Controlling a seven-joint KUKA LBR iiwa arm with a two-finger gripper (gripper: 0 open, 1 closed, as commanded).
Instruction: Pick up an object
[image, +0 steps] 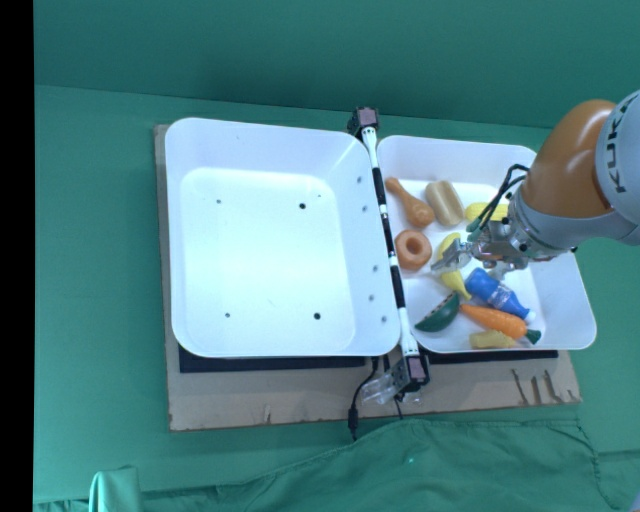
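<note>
The gripper (453, 262) is hanging low in the right bin (565, 300), fingers slightly apart, touching a yellow toy (449, 245), beside the donut (412, 246)

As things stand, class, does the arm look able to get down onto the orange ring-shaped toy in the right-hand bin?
Probably yes. The ring lies flat with open bin floor around it, the drumstick just above it, and nothing on top. The gripper hangs over the same bin, close to the ring's right.

2 white bins (265, 150), 1 doughnut (412, 246), 1 carrot (492, 318), 1 blue bottle (493, 290).
</note>
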